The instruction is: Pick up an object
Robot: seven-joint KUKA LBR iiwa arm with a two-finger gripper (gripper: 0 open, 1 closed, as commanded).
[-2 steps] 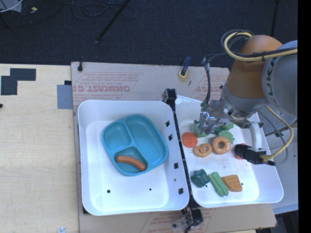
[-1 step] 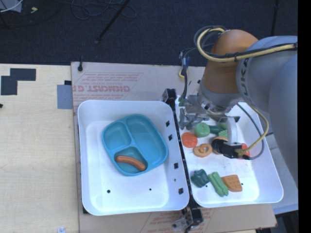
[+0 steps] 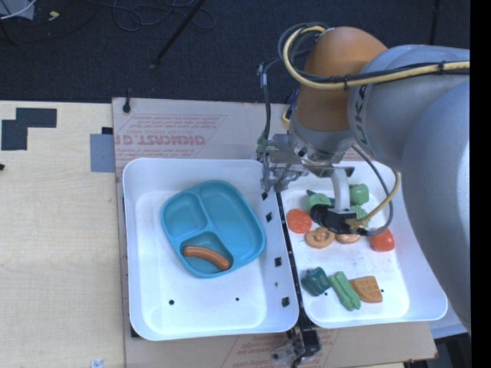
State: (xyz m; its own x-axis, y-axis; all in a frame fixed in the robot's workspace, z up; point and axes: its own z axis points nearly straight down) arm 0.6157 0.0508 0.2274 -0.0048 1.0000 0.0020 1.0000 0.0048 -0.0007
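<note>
I see the arm [image 3: 383, 106] reaching in from 3 o'clock, its orange band over the upper edge of the right bin [image 3: 418, 305]. The end effector [image 3: 278, 176] hangs at the divide between the two bins, near their 12 o'clock edges. From this angle I cannot tell how it is set, and I see nothing gripped in it.

The left bin [image 3: 146, 282] carries a blue divided tray [image 3: 222, 213], tilted on the bin floor. A sausage [image 3: 205, 257] lies in the tray's compartment at about 6 o'clock.

The right bin contains the pile of toy food. An orange round piece [image 3: 298, 221] lies at 9 o'clock of the group, just beside the divider. A black part of the arm [image 3: 331, 219] sits over the middle of the pile, with green pieces [image 3: 357, 195] at 12 to 1 o'clock of it. Two tan ring-shaped pieces [image 3: 320, 238] lie just below, and a red piece [image 3: 382, 241] at 3 o'clock. Towards 6 o'clock of the bin: a dark green piece [image 3: 314, 280], a green stick-shaped piece [image 3: 344, 290] touching it, and a tan wedge [image 3: 367, 288] just beside that.

Both bins stand on a cardboard sheet [image 3: 176, 133] on the wooden counter [image 3: 54, 244].
</note>
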